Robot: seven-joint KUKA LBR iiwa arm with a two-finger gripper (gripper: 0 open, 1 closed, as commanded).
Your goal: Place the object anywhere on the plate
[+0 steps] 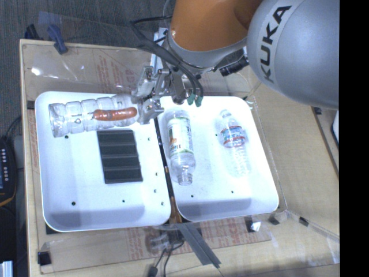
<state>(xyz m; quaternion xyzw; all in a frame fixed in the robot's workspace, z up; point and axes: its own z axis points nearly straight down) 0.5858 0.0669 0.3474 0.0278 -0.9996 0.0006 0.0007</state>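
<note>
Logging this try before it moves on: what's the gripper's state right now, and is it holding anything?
Gripper: at the far edge where the two bins meet, beside the clear bottle with the orange label; open or shut cannot be told, and no grasp is visible.

Grey arm lettered "KUKA" in black, broad orange band, black cables at its wrist.

A pale wooden desk fills the scene, covered by a clear plastic sheet with faint red print. Dark grey carpet lies beyond its far edge and along the left. Even, bright light falls from above.
</note>
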